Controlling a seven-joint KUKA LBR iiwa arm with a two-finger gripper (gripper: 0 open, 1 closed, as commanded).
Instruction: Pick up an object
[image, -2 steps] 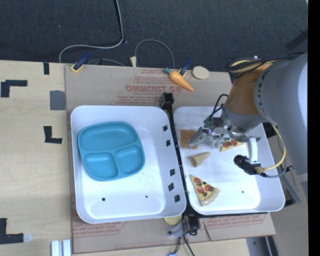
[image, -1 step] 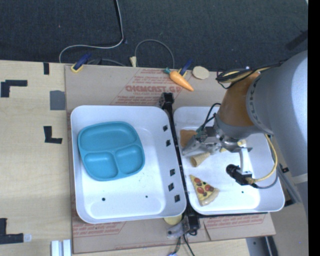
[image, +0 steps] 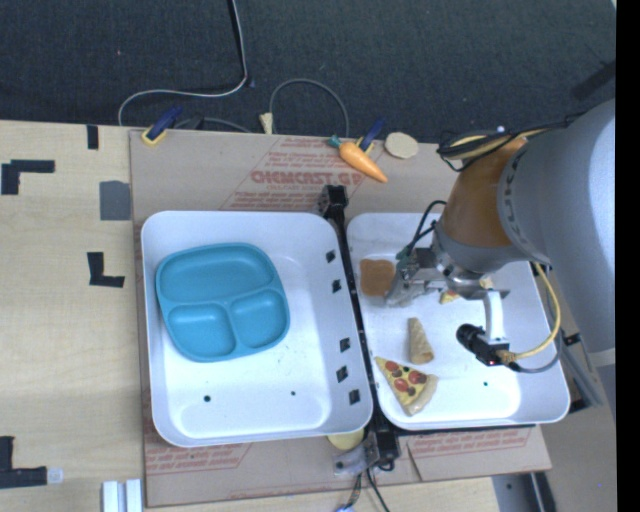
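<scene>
The right bin (image: 540, 400) holds a brown bread-like piece (image: 375, 277) near its left wall, a tan wedge (image: 420, 342) in the middle, and a pizza slice (image: 406, 384) at the front. My gripper (image: 408, 280) reaches down into this bin from the right, just right of the brown piece and close beside it. The arm's grey body and orange band (image: 480, 200) cover the bin's back right part.
The left bin (image: 170, 400) contains a blue divided plate (image: 222, 300). Behind the bins on the cardboard lie a toy carrot (image: 362, 161) and a pale round piece (image: 402, 146). A yellow cable (image: 540, 350) loops off the wrist.
</scene>
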